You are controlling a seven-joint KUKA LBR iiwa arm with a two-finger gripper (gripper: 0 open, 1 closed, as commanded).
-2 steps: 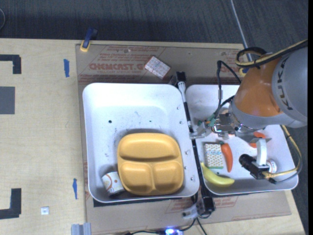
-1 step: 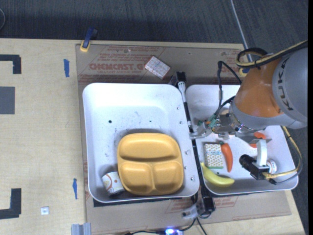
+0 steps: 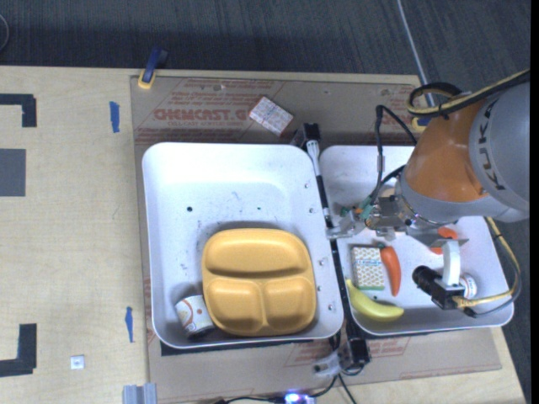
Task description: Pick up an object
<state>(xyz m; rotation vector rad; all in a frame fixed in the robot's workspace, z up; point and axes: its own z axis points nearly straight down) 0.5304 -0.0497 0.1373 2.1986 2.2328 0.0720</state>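
My gripper (image 3: 360,217) hangs low over the left side of the right bin (image 3: 354,165), close to the wall between the two bins. Just below it lie a small green-and-white patterned packet (image 3: 367,266), an orange carrot (image 3: 391,269) and a yellow banana (image 3: 373,304) at the bin's front left. A small red piece (image 3: 447,235) peeks out from under the wrist. In the left bin (image 3: 219,171), a large yellow compartment tray (image 3: 257,280) fills the front half, with a small white-and-orange cup (image 3: 192,312) at its front left corner.
The grey and orange arm covers the right bin's middle and back right. A small patterned card (image 3: 269,114) lies on the cardboard behind the bins. A blue-and-yellow clamp (image 3: 152,66) sits at the board's back left corner.
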